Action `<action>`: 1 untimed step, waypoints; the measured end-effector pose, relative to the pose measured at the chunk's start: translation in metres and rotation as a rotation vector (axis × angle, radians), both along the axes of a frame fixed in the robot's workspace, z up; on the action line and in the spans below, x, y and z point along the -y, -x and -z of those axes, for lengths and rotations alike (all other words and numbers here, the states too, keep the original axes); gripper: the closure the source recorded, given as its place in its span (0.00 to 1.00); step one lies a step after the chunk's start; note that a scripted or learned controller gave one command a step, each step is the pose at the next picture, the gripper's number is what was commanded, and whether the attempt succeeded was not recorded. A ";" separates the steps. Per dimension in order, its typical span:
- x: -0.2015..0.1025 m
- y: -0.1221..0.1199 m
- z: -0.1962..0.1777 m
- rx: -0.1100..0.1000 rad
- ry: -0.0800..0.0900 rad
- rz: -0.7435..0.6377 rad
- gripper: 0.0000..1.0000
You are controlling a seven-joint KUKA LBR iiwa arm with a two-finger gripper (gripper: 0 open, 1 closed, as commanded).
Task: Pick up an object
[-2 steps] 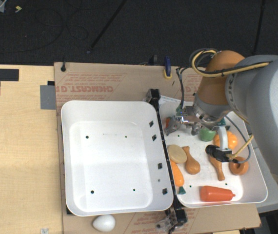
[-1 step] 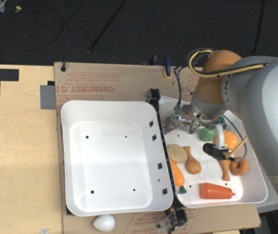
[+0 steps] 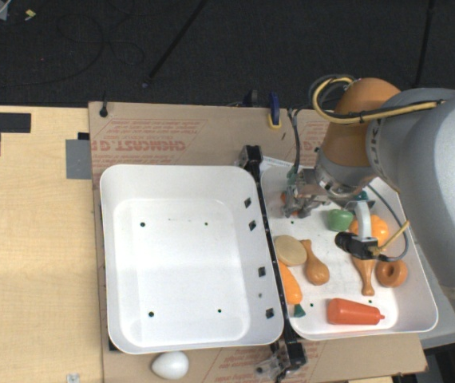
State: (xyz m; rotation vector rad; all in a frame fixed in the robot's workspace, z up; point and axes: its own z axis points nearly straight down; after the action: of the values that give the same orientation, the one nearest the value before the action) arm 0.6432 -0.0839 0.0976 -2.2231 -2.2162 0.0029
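My gripper [image 3: 296, 201] hangs low over the far left part of the right bin [image 3: 419, 319], with the grey arm and its orange band behind it to the right. Nearest to it, just in front, lies a tan flat disc [image 3: 291, 250]. A brown pear-shaped piece [image 3: 316, 269] rests beside the disc. A green object [image 3: 341, 218] and an orange fruit [image 3: 375, 229] sit to the gripper's right. Nothing is visibly held.
An orange carrot [image 3: 291, 286] lies along the right bin's left wall, with a red-orange cone [image 3: 354, 312] at the front. A brown donut [image 3: 391, 273] and a brown stick-like piece [image 3: 366, 274] lie right. The left bin [image 3: 116, 214] adjoins. A white egg [image 3: 170, 365] sits outside, in front.
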 end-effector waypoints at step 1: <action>-0.099 0.058 -0.096 0.005 -0.004 -0.011 1.00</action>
State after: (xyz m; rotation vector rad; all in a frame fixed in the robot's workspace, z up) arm 0.5852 0.0149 0.1932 -2.2104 -2.2290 -0.0071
